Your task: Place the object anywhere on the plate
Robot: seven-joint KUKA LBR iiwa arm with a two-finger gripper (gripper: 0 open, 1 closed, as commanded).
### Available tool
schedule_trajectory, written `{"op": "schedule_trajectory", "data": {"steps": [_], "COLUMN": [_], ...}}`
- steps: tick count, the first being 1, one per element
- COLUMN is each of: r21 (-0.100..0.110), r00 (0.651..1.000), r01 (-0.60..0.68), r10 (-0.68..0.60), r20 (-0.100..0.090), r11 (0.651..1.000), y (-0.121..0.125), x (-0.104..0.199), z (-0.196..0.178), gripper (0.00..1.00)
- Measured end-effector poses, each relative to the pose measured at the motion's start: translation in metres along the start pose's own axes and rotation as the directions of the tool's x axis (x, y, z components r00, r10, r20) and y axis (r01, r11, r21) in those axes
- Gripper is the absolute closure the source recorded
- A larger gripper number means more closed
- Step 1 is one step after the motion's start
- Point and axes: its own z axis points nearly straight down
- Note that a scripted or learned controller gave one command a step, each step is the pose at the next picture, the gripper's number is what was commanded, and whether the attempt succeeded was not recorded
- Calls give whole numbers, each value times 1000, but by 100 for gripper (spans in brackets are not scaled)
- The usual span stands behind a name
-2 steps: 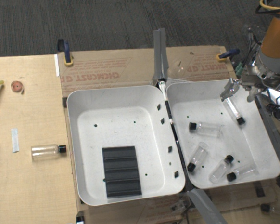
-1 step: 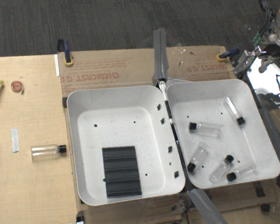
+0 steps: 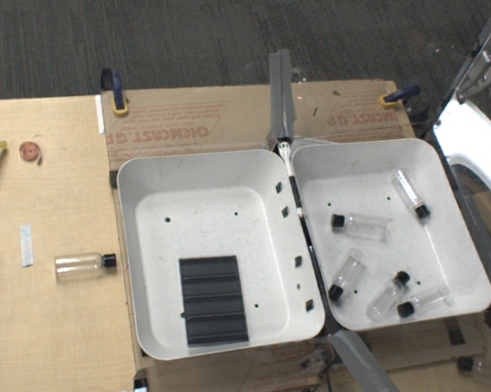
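You had one fixed camera, set high above the counter (image 3: 49,172) and tilted down at a slant. It took in both white bins, the left bin (image 3: 131,242) and right bin (image 3: 450,209), whole from a middling distance, with dark floor (image 3: 215,24) along the top.

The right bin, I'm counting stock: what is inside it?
Inside the right bin lie five clear vials with black caps, scattered on its white floor; two near the front edge cross. Whether the vials hold anything cannot be told.
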Motion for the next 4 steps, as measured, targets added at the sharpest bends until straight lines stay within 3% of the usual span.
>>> {"op": "schedule_trajectory", "data": {"steps": [1,2,3,4], "r21": [0,1,4,3], "r00": [984,959,883,799], "r01": [-176,-285,-469,-602], "r10": [176,285,469,602], "r20": [0,0,1,1], "r11": [984,959,883,799], "y": [36,36,37,31], "x": [52,4,54,8], "z": [-40,-39,-39,-38], "gripper": [0,0,0,0]}}
